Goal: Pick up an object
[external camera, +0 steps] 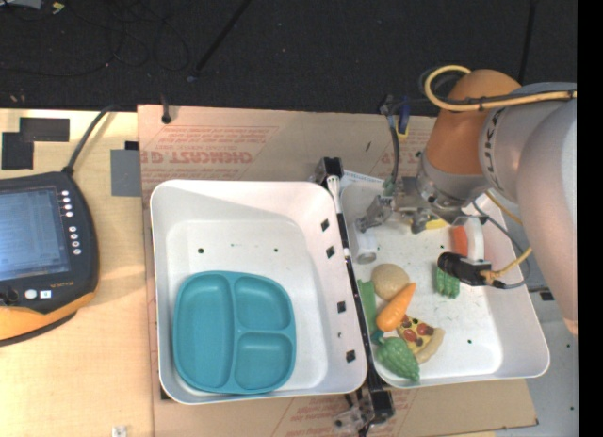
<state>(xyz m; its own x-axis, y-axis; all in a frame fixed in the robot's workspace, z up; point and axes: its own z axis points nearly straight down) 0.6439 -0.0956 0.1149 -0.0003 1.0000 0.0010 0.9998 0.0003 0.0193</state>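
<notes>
My gripper (pixel 398 211) hangs low over the far left part of the right bin (pixel 513 355), under the orange wrist band. Just below it to the left lies a small white object (pixel 365 244). Further toward the front lie a beige round piece (pixel 388 280), an orange carrot (pixel 396 307), a pizza slice (pixel 420 337) and a green leafy toy (pixel 398 360). A small green piece (pixel 447 282) and a red-orange piece (pixel 459 237) lie to the gripper's right. I see nothing held in the gripper.
The left bin (pixel 236 204) holds a teal divided plate (pixel 235 331). A ridge with black clips (pixel 341 256) separates the two bins. A tablet with an orange case (pixel 38 242) lies on the bench at far left. The arm's grey body fills the right side.
</notes>
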